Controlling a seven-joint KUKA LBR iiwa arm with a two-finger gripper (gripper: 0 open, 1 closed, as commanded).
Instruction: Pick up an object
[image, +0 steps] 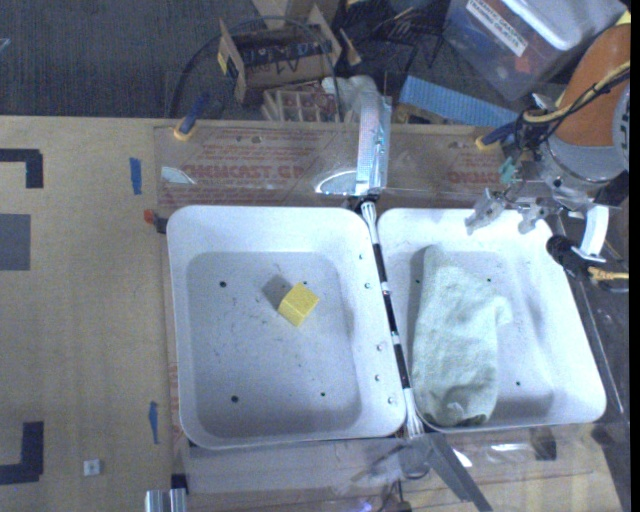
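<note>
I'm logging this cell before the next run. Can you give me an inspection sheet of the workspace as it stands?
Surface: wooden bench bearing the left bin and the right bin side by side.
Job's things: small yellow block lying in the left bin; pale folded cloth lying in the right bin.
Clutter: blue tape marks on the bench.
Grippers: gripper above the right bin's far edge, holding nothing.
Cables: yellow and black cables running along the arm.
Surroundings: cardboard box and a clear plastic tub on the dark floor behind the bench.
</note>
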